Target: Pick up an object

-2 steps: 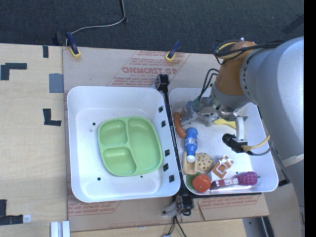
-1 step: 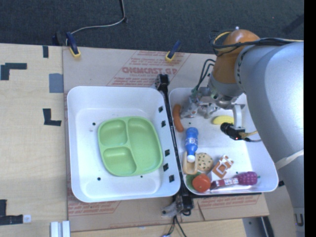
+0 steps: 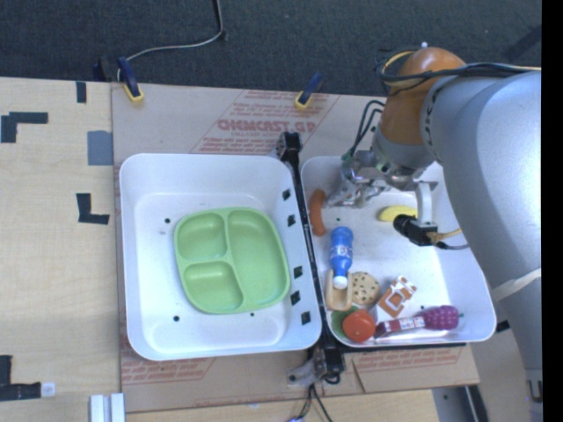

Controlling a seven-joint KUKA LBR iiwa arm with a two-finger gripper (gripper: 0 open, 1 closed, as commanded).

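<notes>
Two shallow white bins side by side on brown cardboard, centre of frame.

Left bin [image 3: 141,236]: one green divided plate [image 3: 232,259], three compartments, lying flat mid-bin, slightly skewed.

Right bin [image 3: 466,280]: assorted small objects, mostly along its left wall and lower edge.
- Orange sausage-shaped piece [image 3: 317,212], against the left wall, upper part.
- Blue bottle with white cap [image 3: 340,253], lying just below that, cap toward the bottom of frame.
- Tan cracker-like piece [image 3: 361,288], touching the bottle's cap end.
- Red tomato-like ball [image 3: 358,325], lower left corner, green bit just beside it.
- Small orange and white carton [image 3: 398,298], right of the cracker.
- Purple and red stick-shaped item [image 3: 422,321], along the lower edge.
- Yellow banana-shaped piece [image 3: 397,212], upper middle, just right of the gripper.

Gripper [image 3: 350,190]: upper part of the right bin, low over the bin floor, between the orange piece and the yellow piece; touching either cannot be told. Jaw state: cannot tell, metal parts blurred and tangled with cabling. Nothing seen pinched.

Arm [image 3: 493,148]: large grey body filling the right of frame, orange band [image 3: 422,95] above the wrist at upper right.

Surroundings: two blue and yellow clamps [image 3: 308,91] on the cardboard's top edge; pale wooden bench [image 3: 53,262] with black tape marks at left; dark carpet and a white cable [image 3: 189,44] across the top of frame.
</notes>
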